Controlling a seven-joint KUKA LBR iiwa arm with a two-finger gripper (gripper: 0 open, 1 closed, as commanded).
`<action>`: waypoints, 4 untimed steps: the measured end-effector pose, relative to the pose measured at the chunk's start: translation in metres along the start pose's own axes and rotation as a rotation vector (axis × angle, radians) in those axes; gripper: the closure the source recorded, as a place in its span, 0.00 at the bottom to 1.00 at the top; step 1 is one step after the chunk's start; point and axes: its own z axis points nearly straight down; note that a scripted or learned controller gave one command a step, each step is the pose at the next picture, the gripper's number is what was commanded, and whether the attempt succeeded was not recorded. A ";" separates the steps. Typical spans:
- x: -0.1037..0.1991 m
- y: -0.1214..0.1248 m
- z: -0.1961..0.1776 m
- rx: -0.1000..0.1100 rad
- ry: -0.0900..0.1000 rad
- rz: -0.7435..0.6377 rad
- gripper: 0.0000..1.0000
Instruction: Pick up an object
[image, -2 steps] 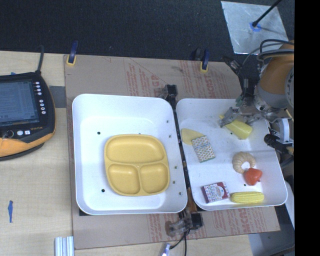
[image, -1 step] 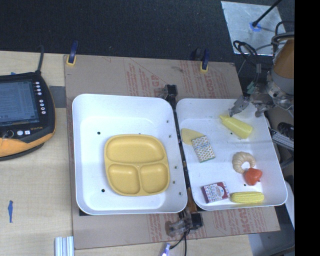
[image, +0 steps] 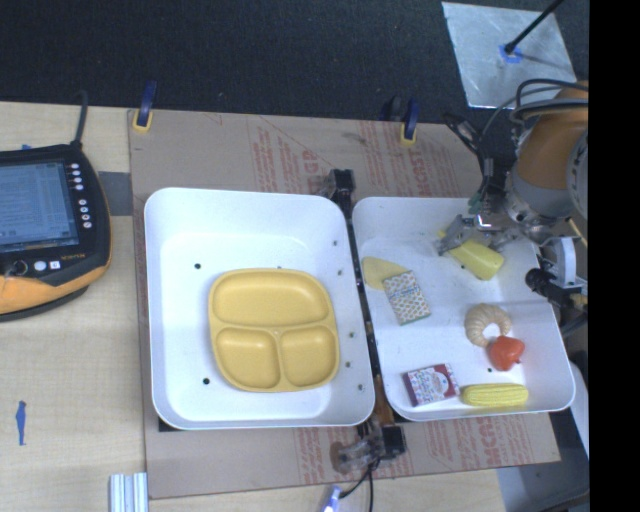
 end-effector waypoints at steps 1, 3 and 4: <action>-0.005 0.002 -0.003 -0.008 -0.002 0.002 0.00; -0.005 0.002 -0.003 -0.008 -0.001 0.002 0.00; -0.006 0.003 -0.080 -0.015 -0.002 0.004 0.00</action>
